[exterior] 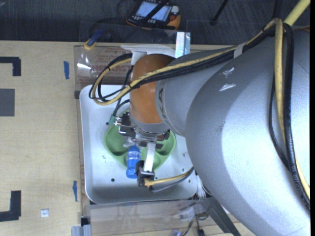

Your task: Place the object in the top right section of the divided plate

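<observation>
Robot arm (pixel 236 112), grey with an orange band, leans across the shallow white plastic bin (pixel 93 146), probably to bring its gripper (pixel 140 149) down over the round green divided plate (pixel 112 141) lying there. A small blue block-like object (pixel 132 163) sits at the plate's lower edge, just beside the gripper. Whether the jaws are apart or together cannot be told. No writing is legible.

Divided plate (pixel 112 142) in bin (pixel 98 183); object (pixel 132 161) at plate's near side.
</observation>
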Available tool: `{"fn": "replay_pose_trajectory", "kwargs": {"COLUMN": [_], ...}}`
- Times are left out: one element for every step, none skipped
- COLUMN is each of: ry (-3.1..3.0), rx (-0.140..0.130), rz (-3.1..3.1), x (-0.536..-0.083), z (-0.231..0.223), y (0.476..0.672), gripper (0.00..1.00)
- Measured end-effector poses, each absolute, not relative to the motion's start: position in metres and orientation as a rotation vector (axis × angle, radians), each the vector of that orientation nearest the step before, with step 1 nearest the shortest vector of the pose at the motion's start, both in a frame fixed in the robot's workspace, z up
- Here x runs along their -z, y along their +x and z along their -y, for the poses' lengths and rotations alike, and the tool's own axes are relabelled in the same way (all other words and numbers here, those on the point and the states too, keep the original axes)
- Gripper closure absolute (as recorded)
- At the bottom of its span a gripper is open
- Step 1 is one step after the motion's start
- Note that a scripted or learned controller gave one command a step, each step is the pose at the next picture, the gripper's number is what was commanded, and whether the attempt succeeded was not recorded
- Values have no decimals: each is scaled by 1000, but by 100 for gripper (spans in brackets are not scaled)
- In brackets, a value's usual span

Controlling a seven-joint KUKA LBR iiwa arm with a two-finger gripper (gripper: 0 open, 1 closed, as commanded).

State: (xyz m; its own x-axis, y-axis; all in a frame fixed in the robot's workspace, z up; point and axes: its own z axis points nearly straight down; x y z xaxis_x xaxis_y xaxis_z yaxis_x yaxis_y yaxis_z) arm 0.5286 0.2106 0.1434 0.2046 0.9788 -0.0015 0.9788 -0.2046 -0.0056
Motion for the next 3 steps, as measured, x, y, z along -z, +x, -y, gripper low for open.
{"fn": "replay_pose_trajectory", "kwargs": {"ry": [-2589, -2771, -2582], "rx": [60, 120, 13], "rz": [1798, 1514, 1770], "x": [-111, -111, -106], "z": [-222, -225, -229], "y": [528, 503, 572], "gripper": [100, 100, 100]}}
